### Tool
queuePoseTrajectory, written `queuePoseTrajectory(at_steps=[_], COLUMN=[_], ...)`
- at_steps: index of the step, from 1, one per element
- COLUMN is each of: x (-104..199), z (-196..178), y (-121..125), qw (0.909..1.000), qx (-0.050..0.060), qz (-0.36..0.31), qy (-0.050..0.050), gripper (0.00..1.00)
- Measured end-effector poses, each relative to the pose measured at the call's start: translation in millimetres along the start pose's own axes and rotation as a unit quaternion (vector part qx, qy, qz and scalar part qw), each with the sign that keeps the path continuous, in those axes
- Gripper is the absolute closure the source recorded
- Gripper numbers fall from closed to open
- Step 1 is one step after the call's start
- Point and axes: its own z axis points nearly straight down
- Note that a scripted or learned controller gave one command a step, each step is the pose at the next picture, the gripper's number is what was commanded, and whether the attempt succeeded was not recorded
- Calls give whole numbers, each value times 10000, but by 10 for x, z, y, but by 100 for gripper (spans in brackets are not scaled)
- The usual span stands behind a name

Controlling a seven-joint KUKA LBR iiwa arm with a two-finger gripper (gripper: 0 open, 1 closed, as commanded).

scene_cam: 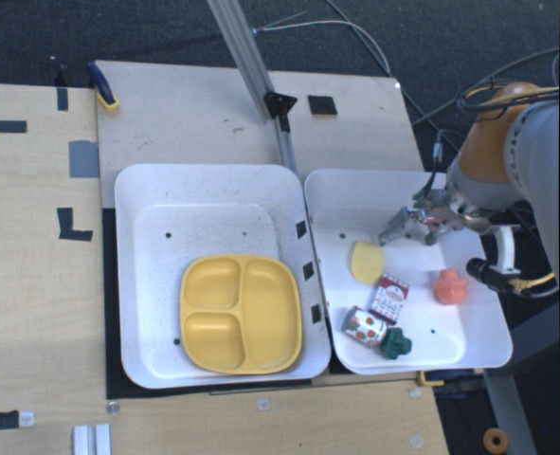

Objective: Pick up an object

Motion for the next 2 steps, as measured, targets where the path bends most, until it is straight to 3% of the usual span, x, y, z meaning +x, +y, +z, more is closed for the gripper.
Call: queuePoseTrajectory(at_steps=[1,2], x=[2,5], z=[73,-45], y=[6,20], qw=[10000,10000], qx=[-12,-37], qz=[3,-6], qy=[-6,-15], gripper=[0,100])
